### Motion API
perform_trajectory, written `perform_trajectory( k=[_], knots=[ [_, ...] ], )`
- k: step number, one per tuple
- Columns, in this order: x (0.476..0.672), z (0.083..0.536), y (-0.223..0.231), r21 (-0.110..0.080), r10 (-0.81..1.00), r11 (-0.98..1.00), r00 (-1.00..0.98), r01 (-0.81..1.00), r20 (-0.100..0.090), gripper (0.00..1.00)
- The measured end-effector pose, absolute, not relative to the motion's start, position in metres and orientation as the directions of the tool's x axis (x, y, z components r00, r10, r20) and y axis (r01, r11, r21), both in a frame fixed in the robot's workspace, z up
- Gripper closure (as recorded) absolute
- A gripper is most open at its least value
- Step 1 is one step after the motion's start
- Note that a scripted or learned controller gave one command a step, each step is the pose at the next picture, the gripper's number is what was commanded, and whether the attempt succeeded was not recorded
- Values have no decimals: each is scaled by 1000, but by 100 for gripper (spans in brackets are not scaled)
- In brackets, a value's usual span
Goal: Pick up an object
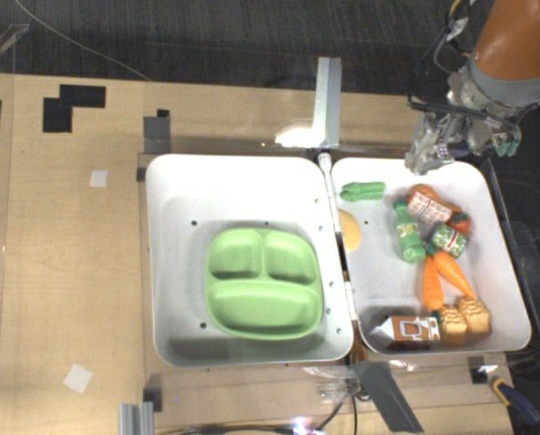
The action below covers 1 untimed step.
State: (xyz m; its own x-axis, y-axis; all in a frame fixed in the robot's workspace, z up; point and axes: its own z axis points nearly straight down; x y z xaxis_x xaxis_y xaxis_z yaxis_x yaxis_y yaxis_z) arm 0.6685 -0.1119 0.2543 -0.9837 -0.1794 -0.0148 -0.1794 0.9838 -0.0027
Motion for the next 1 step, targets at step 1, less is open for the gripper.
perform_trajectory(
  k=[1],
  knots=[
    [671,268,-111,-4,-181,983,-983,-181,-26,100]
  ],
)
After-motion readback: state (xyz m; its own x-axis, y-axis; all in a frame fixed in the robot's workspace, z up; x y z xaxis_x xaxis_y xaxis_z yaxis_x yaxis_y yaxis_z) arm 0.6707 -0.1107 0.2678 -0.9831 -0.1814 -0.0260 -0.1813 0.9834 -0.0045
